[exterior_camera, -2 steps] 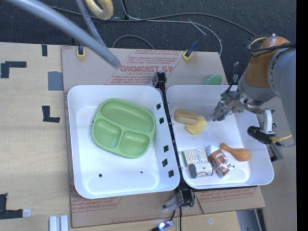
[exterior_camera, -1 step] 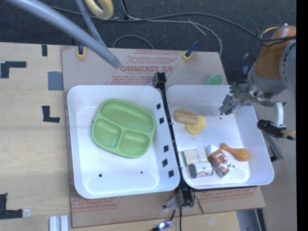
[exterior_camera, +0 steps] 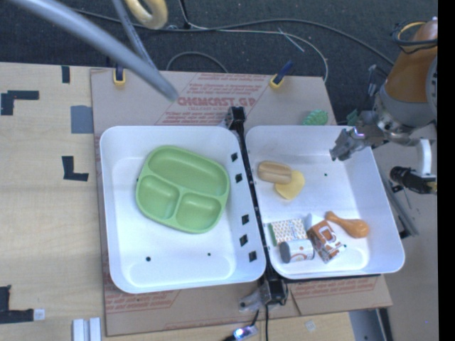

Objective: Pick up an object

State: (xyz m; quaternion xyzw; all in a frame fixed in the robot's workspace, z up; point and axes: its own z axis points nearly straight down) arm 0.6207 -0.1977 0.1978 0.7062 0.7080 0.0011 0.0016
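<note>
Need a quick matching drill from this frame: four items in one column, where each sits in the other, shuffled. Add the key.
Items:
1. green three-compartment plastic plate
2. tan hot-dog-shaped toy bun
3. orange gourd-shaped toy
4. tool

Places:
A. right bin, near its right wall
B. above the right bin's far right corner
C. left bin
D. right bin, far left part, beside a pale yellow piece

Pairs: 1-C, 2-D, 3-A, 4-B

The grey arm point(exterior_camera: 416, 84) with its orange band is cut off at the right edge; its dark pincer point(exterior_camera: 346, 145) is too small to tell.
</note>
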